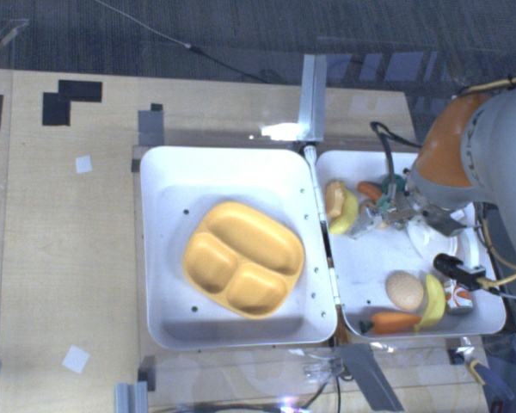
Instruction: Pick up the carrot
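Currently, the gripper (385,211) is seen low in the right bin (361,269), toward its upper left part, close beside a small yellow and orange fruit (340,205). Whether anything is pinched cannot be told, since that area is blurred. The carrot (394,322) is found at the lower edge of the same bin, lying flat, touching a banana (433,301) on its right and just below a tan egg-shaped item (404,290). A second orange piece (369,190) is seen near the bin's top. A yellow divided tray (242,258) is held by the left bin (168,317).
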You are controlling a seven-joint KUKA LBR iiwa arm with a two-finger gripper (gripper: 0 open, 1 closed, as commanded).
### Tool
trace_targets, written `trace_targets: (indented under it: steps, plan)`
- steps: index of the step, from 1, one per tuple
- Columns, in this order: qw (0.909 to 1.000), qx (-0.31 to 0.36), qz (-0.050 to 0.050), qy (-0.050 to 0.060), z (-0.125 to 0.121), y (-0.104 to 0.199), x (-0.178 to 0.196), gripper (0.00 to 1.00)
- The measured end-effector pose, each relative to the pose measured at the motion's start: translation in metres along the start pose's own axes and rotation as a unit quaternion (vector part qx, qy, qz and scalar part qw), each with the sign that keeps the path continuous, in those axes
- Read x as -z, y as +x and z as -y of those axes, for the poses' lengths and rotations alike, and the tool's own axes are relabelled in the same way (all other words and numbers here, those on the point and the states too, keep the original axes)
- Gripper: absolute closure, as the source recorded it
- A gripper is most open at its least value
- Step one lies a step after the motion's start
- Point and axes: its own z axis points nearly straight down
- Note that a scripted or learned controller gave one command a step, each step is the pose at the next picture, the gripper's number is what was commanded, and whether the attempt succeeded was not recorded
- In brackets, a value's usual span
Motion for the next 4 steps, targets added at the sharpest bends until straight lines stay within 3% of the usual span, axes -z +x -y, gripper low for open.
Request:
trace_targets:
  steps: [1,2,3,4]
  plan:
    - [0.9883,-0.152,0.003,0.014,-0.015,0.010,0.013,0.00]
    - [0.9978,-0.066,0.003,-0.001,0.051,0.041,0.002,0.00]
    - [0.9622,-0.272,0.003,0.001,0.002,0.017,0.005,0.00]
    - [0.8940,-0.448,0.003,-0.002,-0.002,-0.034,0.171,0.00]
